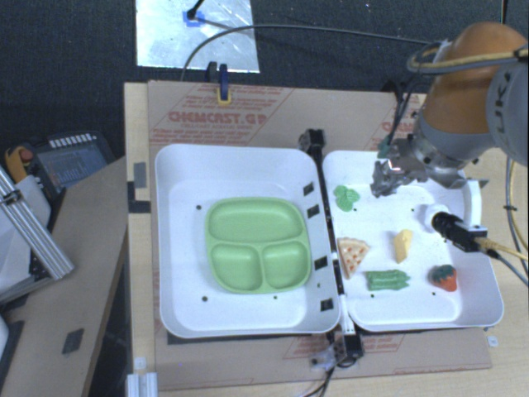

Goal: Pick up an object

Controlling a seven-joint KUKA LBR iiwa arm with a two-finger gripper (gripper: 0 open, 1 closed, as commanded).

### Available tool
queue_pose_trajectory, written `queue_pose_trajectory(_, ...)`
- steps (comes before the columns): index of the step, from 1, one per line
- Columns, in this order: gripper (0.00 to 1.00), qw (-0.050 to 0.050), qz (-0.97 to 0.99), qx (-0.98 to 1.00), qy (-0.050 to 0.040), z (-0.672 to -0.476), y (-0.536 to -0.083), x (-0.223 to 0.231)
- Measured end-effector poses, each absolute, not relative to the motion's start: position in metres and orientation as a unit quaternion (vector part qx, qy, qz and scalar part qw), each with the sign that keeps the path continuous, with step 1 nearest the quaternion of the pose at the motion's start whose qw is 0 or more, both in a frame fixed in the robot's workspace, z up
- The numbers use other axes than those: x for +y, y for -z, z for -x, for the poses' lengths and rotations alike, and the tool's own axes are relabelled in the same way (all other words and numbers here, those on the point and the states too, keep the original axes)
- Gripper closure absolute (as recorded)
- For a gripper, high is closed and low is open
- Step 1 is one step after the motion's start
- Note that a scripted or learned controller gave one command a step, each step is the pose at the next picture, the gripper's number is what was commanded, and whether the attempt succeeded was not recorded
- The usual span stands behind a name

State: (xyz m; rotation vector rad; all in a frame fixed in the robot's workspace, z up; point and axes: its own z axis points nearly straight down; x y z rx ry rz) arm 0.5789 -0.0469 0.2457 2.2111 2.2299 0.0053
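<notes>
A green three-compartment tray (254,245) is seen in the left bin (178,222), at centre frame. In the right bin (479,304), going rightward, are found a green leafy piece (346,196) near the divider, a waffle-patterned pizza slice (352,255), a green pod-like toy (387,279), a yellow wedge (402,245) and a red-and-green toy (445,277). The gripper (387,180) is held low over the bin's upper part, just right of the leafy piece; its opening cannot be told, and nothing is seen held.
</notes>
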Motion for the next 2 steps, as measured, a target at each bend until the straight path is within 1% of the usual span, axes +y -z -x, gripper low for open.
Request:
queue_pose_trajectory(1, 1.0, 0.0, -0.704, 0.711, -0.0014, -0.589, -0.236, 0.013)
queue_pose_trajectory(2, 1.0, 0.0, -0.704, 0.711, -0.0014, -0.605, -0.226, 0.073)
